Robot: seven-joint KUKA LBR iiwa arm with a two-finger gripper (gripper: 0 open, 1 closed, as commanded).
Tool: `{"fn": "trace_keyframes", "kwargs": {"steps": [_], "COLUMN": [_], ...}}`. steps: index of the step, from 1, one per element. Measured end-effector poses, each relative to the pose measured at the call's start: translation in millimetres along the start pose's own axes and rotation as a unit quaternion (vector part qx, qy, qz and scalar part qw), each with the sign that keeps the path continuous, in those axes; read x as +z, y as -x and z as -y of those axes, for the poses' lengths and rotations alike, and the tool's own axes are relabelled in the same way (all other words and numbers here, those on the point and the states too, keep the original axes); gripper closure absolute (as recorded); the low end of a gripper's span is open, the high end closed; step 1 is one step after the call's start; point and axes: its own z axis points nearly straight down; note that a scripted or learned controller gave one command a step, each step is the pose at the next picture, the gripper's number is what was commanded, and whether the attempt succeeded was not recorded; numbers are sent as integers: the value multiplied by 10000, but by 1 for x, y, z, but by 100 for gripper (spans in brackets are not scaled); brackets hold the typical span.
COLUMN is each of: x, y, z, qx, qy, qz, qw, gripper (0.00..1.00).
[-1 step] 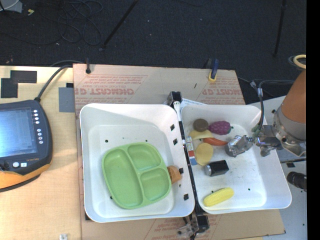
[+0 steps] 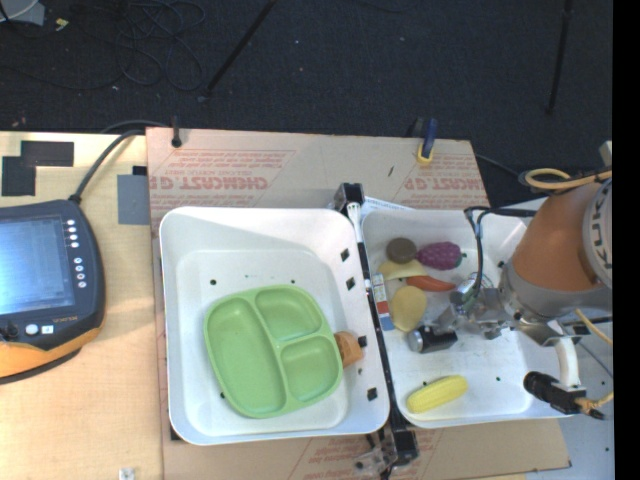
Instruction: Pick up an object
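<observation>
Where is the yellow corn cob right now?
The yellow corn cob lies in the right bin, near its front edge, apart from the other items, below the dark can.

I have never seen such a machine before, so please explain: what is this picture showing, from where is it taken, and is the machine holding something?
One camera looks down at a slant on a bench with two shallow white bins. The grey and orange shape at the right is a robot arm, moved by a program; its grasping end reaches into the right bin. That bin holds toy food: a yellow corn cob, a purple piece, a brown piece, a carrot, a pale yellow piece, and a small dark can. The left bin holds a green divided plate and a small orange item. Whether anything is held, I cannot tell.
</observation>
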Motion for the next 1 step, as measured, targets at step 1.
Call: {"fn": "trace_keyframes", "kwargs": {"steps": [1], "x": [5], "y": [-2], "z": [-75], "qx": [-22], "qy": [29], "qz": [25], "qw": [10000], "gripper": [0]}}
